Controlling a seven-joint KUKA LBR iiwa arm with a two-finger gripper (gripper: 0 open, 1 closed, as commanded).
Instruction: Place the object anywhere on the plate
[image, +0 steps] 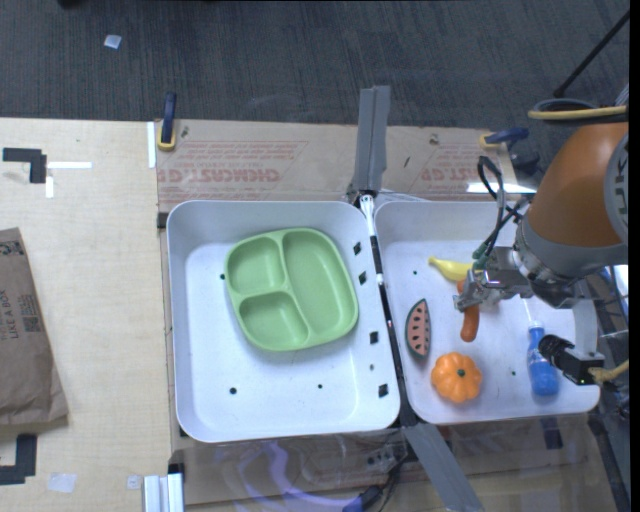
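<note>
The green three-compartment plate (291, 289) lies in the left bin (200, 400). My gripper (478, 287) is low over the right bin (500, 400), near its middle. An orange-red sausage-shaped toy (469, 322) lies or hangs lengthwise right under the gripper, its upper end against the gripper's tip. Whether that toy is gripped or only touched is unclear from this angle. A yellow banana (449, 267) sits just left of the gripper.
In the right bin, a watermelon slice (417, 328) lies near the left wall, an orange pumpkin (456, 378) near the front and a blue bottle (541, 366) at the right. A raised divider (380, 300) separates the bins.
</note>
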